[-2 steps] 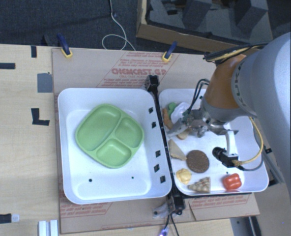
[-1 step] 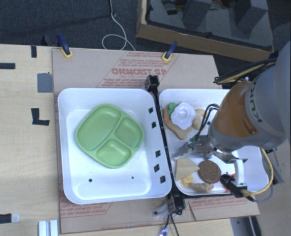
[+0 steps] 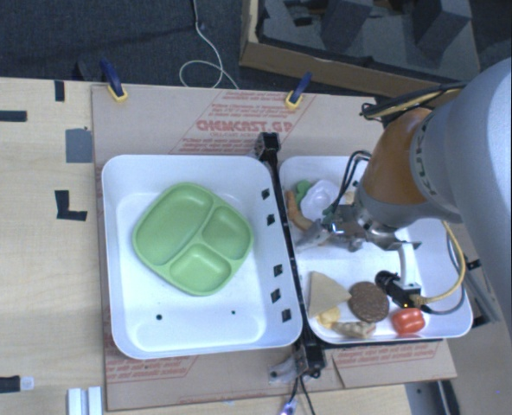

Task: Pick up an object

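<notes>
Near edge of right bin (image 3: 451, 327): red tomato-like piece (image 3: 407, 321), brown round cookie (image 3: 368, 302), pale wedge (image 3: 325, 291) and small yellowish bits at the front wall. Left bin (image 3: 118, 232) holds a green divided plate (image 3: 193, 238), flat, roughly centred. Mid right bin: claw (image 3: 334, 228) is low over the clutter by the divider, arm (image 3: 412, 167) above it; claw state — cannot tell, blocked by the wrist. Behind it a pale translucent item (image 3: 318, 195) and a green piece (image 3: 302, 188). Cardboard (image 3: 230, 124) on the worktop (image 3: 22, 232), clipped at the far edge.
</notes>
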Robot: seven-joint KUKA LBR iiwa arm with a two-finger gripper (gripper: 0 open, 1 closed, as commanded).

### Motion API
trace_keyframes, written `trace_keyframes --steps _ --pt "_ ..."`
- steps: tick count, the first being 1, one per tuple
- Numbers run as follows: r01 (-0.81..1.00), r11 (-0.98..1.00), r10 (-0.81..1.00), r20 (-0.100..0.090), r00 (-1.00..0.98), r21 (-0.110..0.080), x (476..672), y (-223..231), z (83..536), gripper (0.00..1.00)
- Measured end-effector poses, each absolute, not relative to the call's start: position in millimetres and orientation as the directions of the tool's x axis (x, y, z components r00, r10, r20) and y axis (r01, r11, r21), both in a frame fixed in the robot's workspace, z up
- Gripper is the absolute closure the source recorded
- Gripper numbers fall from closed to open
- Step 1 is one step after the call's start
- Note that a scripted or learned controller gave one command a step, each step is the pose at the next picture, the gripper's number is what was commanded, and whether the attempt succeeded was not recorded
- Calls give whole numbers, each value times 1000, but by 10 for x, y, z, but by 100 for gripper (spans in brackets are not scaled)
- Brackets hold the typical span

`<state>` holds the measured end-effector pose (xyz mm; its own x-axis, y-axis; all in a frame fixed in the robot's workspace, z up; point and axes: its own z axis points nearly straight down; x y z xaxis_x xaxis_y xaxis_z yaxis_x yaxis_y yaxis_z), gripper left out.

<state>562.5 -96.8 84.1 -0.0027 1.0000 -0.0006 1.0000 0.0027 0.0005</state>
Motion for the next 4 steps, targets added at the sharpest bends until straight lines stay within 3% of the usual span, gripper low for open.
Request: trace_keyframes --steps 1,2,3,4 --pt "1000 3 1000 -1 -3 2 6252 -958 839 0" --pt "1000 1 1000 -1 -1 -1 5830 -978 843 0" --pt "1000 2 1000 0 -2 0 6225 -951 837 0" --pt "1000 1 1000 -1 -1 0 5892 -994 844 0"
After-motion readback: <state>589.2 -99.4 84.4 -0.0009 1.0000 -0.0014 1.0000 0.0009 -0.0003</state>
